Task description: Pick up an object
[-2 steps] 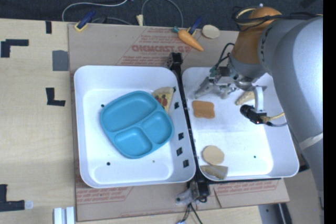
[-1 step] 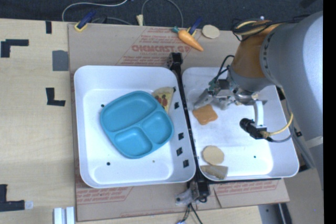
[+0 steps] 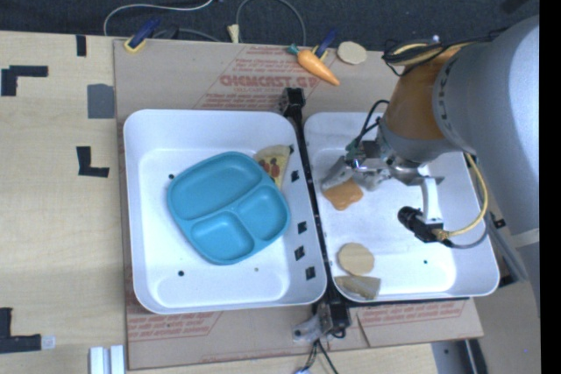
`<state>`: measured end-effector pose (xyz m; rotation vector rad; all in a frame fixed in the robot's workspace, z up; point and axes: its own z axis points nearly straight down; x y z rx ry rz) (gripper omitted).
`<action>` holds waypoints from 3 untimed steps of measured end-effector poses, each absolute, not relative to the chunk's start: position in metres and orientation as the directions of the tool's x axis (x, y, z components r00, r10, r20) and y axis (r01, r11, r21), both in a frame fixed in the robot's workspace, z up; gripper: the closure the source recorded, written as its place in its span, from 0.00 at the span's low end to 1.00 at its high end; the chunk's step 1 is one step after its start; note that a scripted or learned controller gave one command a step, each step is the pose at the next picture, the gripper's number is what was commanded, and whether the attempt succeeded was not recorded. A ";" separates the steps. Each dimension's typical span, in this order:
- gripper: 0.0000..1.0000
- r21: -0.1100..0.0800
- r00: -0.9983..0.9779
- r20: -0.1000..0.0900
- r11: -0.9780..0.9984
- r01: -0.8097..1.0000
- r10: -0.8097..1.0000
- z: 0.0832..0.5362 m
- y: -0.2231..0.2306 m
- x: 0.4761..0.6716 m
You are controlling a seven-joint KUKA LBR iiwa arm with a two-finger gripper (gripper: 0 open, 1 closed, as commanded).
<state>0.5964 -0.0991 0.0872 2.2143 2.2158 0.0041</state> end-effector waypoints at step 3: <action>0.00 0.004 0.000 -0.003 0.000 1.000 1.000 0.087 -0.097 0.593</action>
